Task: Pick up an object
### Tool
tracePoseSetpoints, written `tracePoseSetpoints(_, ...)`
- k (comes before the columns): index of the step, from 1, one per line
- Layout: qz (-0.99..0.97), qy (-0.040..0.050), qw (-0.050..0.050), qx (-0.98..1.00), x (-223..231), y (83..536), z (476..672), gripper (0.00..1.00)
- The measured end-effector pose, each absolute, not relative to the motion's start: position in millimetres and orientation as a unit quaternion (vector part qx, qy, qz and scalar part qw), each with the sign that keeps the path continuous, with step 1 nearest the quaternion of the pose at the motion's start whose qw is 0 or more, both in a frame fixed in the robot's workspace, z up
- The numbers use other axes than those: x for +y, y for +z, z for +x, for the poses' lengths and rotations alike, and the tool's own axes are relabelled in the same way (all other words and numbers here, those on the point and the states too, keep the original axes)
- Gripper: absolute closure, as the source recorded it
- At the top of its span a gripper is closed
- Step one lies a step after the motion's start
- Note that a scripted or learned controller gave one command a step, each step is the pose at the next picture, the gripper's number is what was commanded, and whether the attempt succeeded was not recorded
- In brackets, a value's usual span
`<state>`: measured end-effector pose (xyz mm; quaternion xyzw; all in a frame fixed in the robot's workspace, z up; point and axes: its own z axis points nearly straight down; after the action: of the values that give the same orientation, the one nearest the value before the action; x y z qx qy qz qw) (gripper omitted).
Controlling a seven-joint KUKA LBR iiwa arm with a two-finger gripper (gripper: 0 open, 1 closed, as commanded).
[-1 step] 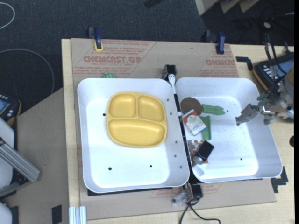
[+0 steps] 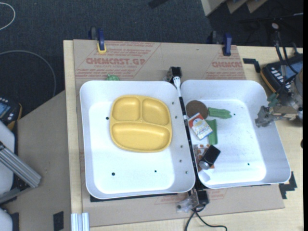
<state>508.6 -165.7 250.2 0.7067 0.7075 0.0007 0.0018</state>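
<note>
A brown board [image 2: 144, 57] printed with red lettering covers the bench and carries two shallow white bins side by side, held at the far edge by two blue clamps [image 2: 100, 36].

The left bin [image 2: 96, 167] holds a yellow plate [image 2: 141, 123] with three compartments, lying flat in the far half of the bin.

The right bin [image 2: 260, 148] has its things gathered against the near-left wall, just beside the divide between the bins. A round brown disc [image 2: 195, 108] lies farthest back. A green pea pod [image 2: 219, 113] lies to the right of the disc, touching or nearly touching it. Below the disc sits a small red and white packet [image 2: 199, 127], resting partly over a flat green piece [image 2: 212, 133]. Nearer the front lies a small black block [image 2: 210, 154], tilted, with a small grey and dark item [image 2: 206, 165] just beside it.

The gripper [image 2: 265, 115] sits at the right rim of the right bin, well apart from the pile; whether its jaws are parted or closed cannot be told, and nothing is seen between them
</note>
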Motion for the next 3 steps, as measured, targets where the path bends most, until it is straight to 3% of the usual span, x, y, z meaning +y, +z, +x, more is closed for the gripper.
tracePoseSetpoints(1,0.705,0.0008,0.001,0.709,-146,168,597.0,1.0)
tracePoseSetpoints(3,0.704,-0.0008,-0.003,0.71,36,184,533.4,1.0)
